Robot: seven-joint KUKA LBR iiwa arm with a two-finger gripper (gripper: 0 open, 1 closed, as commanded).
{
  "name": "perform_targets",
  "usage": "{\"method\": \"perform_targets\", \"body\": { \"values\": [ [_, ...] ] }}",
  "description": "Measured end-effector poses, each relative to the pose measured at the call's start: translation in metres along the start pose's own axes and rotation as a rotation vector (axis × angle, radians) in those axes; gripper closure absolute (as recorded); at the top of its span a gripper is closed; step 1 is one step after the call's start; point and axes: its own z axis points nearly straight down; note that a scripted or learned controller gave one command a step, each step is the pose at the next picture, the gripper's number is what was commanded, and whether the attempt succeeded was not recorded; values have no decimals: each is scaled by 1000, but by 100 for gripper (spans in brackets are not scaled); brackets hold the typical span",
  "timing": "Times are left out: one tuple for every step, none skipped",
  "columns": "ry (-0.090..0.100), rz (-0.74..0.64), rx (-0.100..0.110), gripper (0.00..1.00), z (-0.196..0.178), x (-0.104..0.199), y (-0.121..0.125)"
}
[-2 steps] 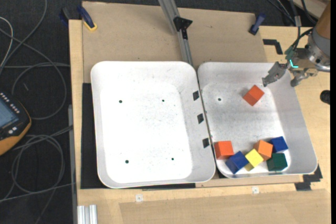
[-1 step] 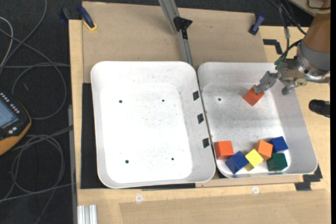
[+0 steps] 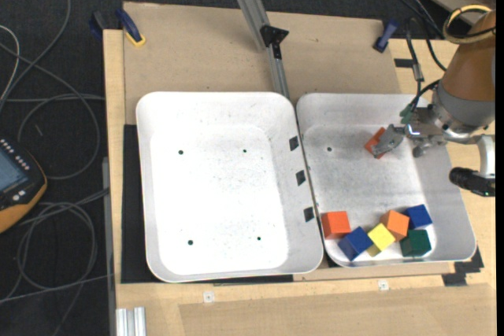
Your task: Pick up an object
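Several small blocks lie bunched at the near end of the right bin. An orange block is leftmost, with a blue block and a yellow block beside it. A second orange block, another blue block and a green block sit to their right. My gripper hangs over the far right part of this bin, its grey and orange tip pointing left, well apart from the blocks. I see no block at its tip.
The left bin lies beside the right one, with black clips along their shared rim. A slanted metal rail crosses the bench's far side. Cables lie on the floor to the left.
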Motion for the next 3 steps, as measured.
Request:
{"method": "perform_targets", "body": {
  "values": [
    [0, -1, -1, 0, 38, 1, 0],
    [-2, -1, -8, 100, 23, 0, 2],
    [-5, -1, -15, 100, -42, -1, 6]
  ]
}}
